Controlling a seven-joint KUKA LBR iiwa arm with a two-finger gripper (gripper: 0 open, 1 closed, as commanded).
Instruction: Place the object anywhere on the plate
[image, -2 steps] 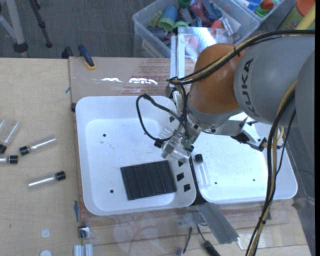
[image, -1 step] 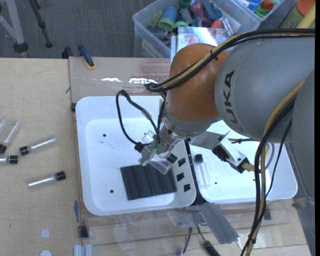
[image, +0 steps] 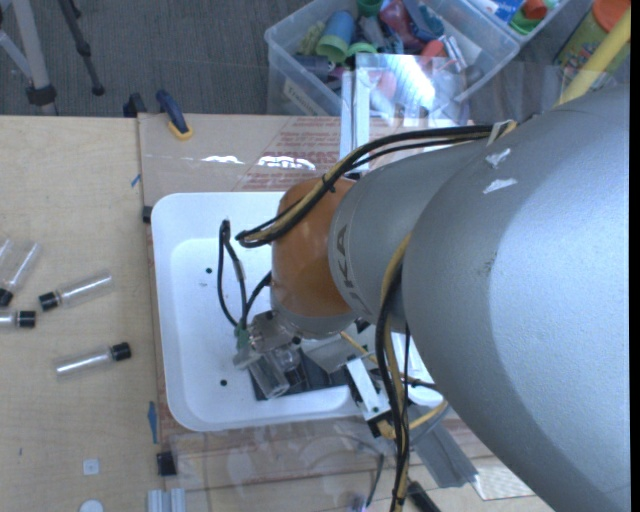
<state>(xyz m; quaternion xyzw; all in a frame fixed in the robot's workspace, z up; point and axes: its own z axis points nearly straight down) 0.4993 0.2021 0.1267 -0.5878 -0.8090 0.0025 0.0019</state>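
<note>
Arm (image: 480, 260) hiding right bin, claw (image: 268, 372) fingers obscured, left bin (image: 185, 300) partly covered

Capped vials (image: 92, 358) lie left; toy tub (image: 400, 45) behind.

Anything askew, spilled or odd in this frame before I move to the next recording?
Several clear vials with black caps lie scattered on their sides on the wooden bench, left of the white bin, pointing different ways as if dropped. The arm hides much of the bin, and its pincer sits low near the bin's front wall.
</note>
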